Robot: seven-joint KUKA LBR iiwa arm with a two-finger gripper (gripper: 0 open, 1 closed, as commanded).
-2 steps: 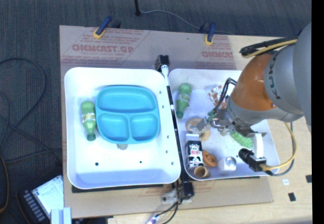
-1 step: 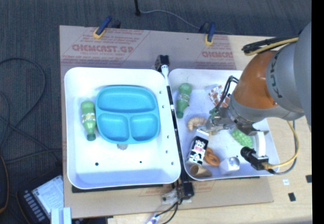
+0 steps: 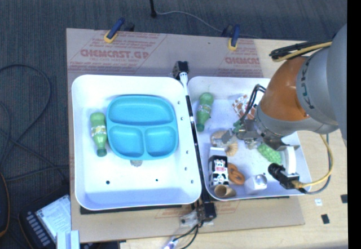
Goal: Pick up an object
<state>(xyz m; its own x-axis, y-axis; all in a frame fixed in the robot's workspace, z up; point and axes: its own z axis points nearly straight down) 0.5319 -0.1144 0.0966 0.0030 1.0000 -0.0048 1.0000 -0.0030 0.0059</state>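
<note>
Gripper hangs low over the middle of the right bin, at the end of the grey arm with its orange band; dark wrist hardware crowds it, and I cannot tell from this slanted view whether it is parted, closed, or has anything in it.

Going from largest to smallest: the left bin carries a blue divided tray at its centre, rigid moulded plastic, broad and flat, with little but its rim for a two-finger pinch. Against that bin's left wall lies a green bottle. A second green bottle lies near the right bin's left wall, toward its far edge; both look light and stiff, but smooth and round, so they would likely roll or slip unless taken across the narrow body.

Near the front left corner of the right bin stands a small cow-print carton, probably light and slightly crushable, with flat sides that suit a squeeze. Just beside it is a brown pretzel-like piece, which looks small and irregular. A tan lump lies just beside the gripper and seems the nearest candidate for picking; it looks light and lumpy, best pinched across its narrow width. A green item sits partly hidden under the wrist.
</note>
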